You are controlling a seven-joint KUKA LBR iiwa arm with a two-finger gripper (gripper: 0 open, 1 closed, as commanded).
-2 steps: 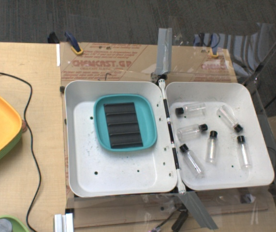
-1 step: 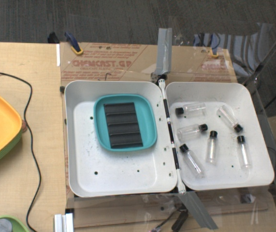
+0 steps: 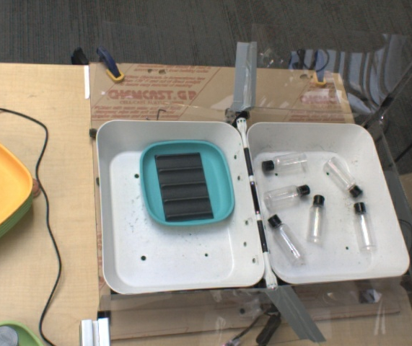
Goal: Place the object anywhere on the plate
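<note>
Six clear vials (image 3: 314, 218) w/ black caps lie scattered in right bin (image 3: 379, 262); teal plate (image 3: 222, 182) sits in left bin (image 3: 115, 215), so carry goes leftward. Gripper state: can't tell.

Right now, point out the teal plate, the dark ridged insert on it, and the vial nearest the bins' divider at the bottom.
Teal square plate (image 3: 222, 186): camera view, right rim.
Dark ridged insert (image 3: 183, 186): camera view, centre.
Clear black-capped vial (image 3: 283, 238): camera view, mid-body.
</note>
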